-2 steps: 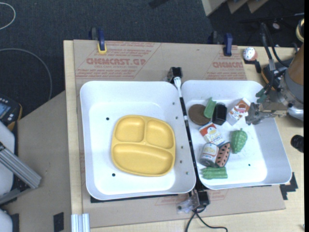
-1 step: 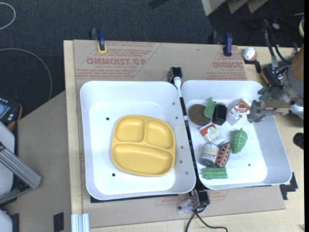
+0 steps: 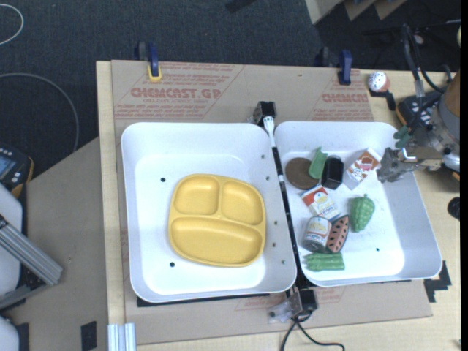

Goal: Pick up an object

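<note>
I see the gripper (image 3: 390, 168) at the right bin's (image 3: 409, 258) right rim, beside a small red-and-white carton (image 3: 362, 169). Whether it is apart or together, I cannot tell; nothing seems held.

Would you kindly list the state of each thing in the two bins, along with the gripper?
yellow divided plate: upright in the left bin, nothing on it.
small can: lying tilted in the right bin.
green strawberry-shaped toy: loose beside the can.
brown disc: flat.
gripper: over the right bin's far right edge, holding nothing visible.
</note>
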Tool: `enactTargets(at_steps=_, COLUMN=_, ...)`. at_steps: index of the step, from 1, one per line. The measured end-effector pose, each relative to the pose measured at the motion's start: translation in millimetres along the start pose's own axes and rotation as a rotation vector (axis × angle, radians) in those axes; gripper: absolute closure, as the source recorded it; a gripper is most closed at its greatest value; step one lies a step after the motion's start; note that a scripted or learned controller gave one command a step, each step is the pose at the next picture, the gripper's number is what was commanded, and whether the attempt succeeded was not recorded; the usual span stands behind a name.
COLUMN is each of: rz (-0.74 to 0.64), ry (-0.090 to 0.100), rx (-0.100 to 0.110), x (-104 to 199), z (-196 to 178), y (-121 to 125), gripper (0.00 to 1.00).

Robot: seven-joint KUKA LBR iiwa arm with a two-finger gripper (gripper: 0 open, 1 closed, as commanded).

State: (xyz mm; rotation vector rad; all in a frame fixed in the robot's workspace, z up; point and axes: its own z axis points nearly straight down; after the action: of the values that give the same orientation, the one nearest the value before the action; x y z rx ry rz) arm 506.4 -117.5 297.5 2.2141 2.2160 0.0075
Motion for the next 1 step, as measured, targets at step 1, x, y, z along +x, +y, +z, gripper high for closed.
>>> enactTargets(at_steps=1, rz=0.000, ry=-0.001, rx=-0.003, x=0.2, z=-10.1, y=0.8, gripper=1.00)
